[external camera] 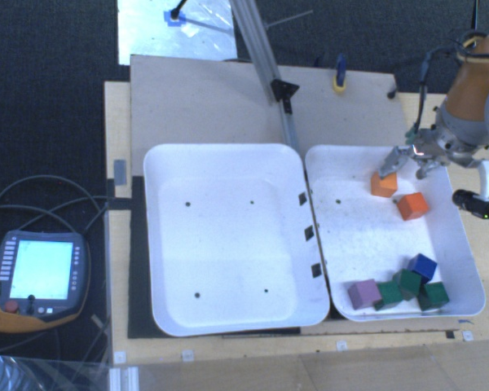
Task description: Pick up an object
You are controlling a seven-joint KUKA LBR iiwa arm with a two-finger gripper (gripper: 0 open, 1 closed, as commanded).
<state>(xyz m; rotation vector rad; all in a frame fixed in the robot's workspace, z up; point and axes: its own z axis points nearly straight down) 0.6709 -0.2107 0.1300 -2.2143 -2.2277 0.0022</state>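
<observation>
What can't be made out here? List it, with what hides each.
- Tool: too small and blurred to tell its opening or whether it touches the orange block.
- Arm: cut off by the right edge.
- Green blocks: huddled with the blue block; their count is unclear.
- Pendant: screen glared white.

Open jaws of the gripper [407,163] hover above an orange block [384,185] in the right bin [456,243].

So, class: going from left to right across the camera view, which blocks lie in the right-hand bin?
Pink block → light orange block → darker orange block → blue block. The green blocks overlap others, so they are left out.
</observation>
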